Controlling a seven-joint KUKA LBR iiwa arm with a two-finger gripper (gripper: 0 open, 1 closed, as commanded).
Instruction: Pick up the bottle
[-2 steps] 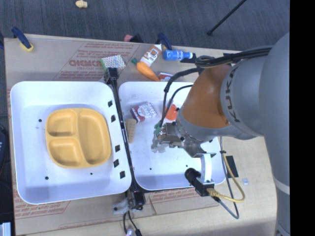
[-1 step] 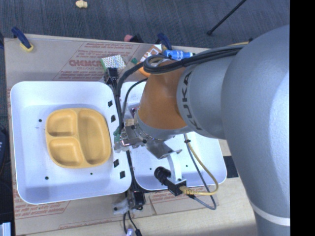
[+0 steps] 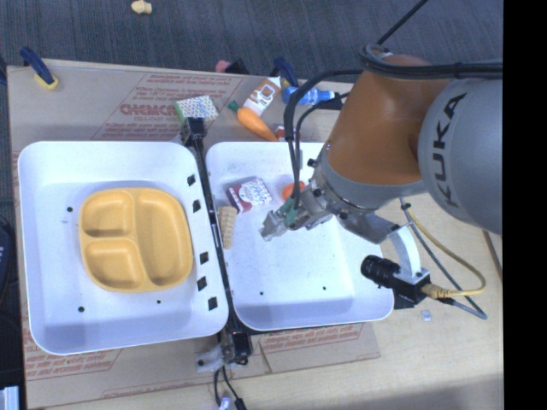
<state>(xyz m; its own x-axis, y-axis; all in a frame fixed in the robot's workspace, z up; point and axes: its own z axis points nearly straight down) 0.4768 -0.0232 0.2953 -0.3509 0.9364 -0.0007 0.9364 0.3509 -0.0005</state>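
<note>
My gripper [image 3: 278, 222] hangs low over the middle of the right bin [image 3: 291, 310], under the arm's big orange and grey wrist. A small orange object [image 3: 291, 190] peeks out just behind the gripper, mostly hidden by it, and I cannot tell what it is. A small white bottle-like item with an orange label [image 3: 263, 94] lies outside the bins on the cardboard beyond the right bin. Just below it lies an orange carrot-shaped piece [image 3: 254, 122]. Nothing shows clearly in the gripper's grasp.
In the right bin lie a red-and-white packet [image 3: 249, 193] and a tan cone-like piece [image 3: 226, 225] by the left wall. The left bin [image 3: 43, 229] holds a yellow divided plate [image 3: 135, 237]. Blue clamps [image 3: 38, 67] grip the cardboard's far edge. A black cable plug [image 3: 385, 276] hangs at the right.
</note>
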